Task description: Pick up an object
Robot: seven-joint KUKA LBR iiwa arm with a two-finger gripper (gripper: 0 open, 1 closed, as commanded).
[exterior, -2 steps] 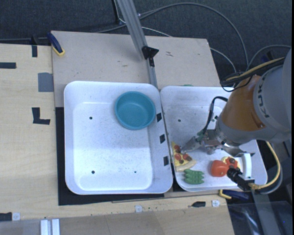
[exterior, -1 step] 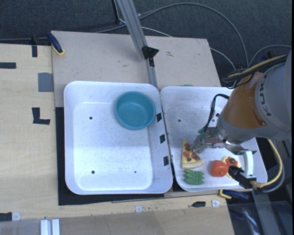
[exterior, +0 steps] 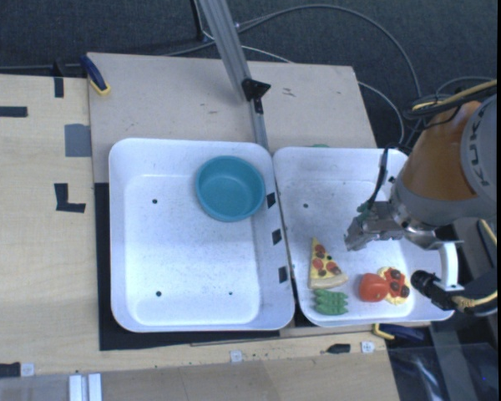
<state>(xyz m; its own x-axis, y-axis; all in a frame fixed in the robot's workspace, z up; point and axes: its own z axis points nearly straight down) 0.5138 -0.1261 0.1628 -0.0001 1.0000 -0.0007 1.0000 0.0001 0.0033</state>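
A: Start at the left. What sits on the surface (exterior: 33, 224)?

B: The left bin (exterior: 150, 307) holds a blue bowl (exterior: 230, 188) near its upper right corner. A grey pole (exterior: 225, 40) slants down from the top toward the seam between the two bins.

A: And the right bin (exterior: 317, 174)?

B: Its toys are bunched along the lower edge: a pizza slice (exterior: 325, 266), a green piece (exterior: 331, 302) just below it and touching, then a red tomato (exterior: 372, 287) with a yellow and red toy (exterior: 394, 282) against its right side.

A: Where is the tool (exterior: 361, 231)?

B: Over the right bin, above and between the pizza slice and the tomato, near both but touching neither. Nothing lies between its fingers. Whether they are apart or together, I cannot tell; the wrist hides them.

A: So which step?

B: The approach, I'd judge. Next it must settle over one toy and descend squarely.

A: Anything in the way?

B: The toys crowd each other, so a finger could nudge a neighbour. The bin wall is also close behind them.
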